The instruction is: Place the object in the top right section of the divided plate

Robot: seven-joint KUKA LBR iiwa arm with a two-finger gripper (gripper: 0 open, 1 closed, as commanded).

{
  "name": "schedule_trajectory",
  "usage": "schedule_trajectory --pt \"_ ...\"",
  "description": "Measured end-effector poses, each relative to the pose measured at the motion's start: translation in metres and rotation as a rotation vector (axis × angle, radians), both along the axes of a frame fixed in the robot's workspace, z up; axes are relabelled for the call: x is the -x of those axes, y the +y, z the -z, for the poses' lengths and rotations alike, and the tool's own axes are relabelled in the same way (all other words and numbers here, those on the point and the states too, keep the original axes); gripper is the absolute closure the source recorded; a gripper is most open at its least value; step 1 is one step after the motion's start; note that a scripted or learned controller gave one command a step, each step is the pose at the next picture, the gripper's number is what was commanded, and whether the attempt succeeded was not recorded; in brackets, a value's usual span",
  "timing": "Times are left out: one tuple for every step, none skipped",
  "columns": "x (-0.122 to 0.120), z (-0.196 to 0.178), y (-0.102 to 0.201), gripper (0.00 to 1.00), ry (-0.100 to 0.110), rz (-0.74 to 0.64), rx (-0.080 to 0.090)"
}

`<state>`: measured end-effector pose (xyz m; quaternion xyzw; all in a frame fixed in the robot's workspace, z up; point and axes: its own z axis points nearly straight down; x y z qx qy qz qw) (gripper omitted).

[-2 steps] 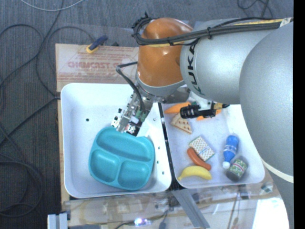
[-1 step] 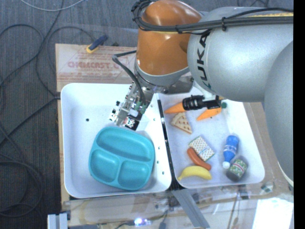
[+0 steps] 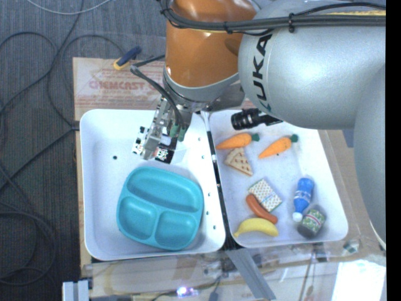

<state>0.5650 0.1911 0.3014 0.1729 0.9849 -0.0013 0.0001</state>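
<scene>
The gripper (image 3: 153,144) is hanging over the left bin (image 3: 100,168), just off the plate (image 3: 161,209) at its 11 o'clock. Whether its fingers are open or closed cannot be told; it appears to be carrying nothing. In the right bin (image 3: 329,168), two carrots (image 3: 234,141) (image 3: 276,147), a banana (image 3: 255,227) and a bottle (image 3: 302,197) are lying.

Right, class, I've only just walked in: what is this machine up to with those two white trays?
A grey and orange KUKA arm reaches in from the right, its tool hanging over the left bin, just above the blue divided plate. Nothing can be seen between the tool's tips, and the plate's sections look bare. The toy food lies in the right bin: two carrots, a cracker, a sausage, a banana and a small bottle.
</scene>
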Motion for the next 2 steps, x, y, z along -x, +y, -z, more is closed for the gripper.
schedule_trajectory --pt "0.052 0.081 0.021 1.0 0.003 -0.12 -0.001" --pt "0.083 0.107 0.043 1.0 0.004 -0.13 -0.002"
